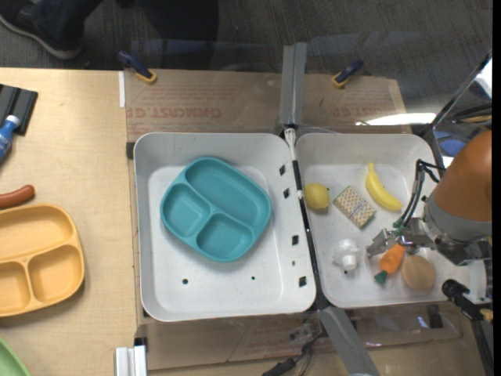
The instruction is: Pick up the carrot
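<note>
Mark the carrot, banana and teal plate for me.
carrot (391, 258): camera view, on its orange body, right bin.
banana (381, 188): camera view, on the middle of its yellow curve, right bin.
teal plate (216, 208): camera view, on the ridge between its compartments, left bin.
</note>
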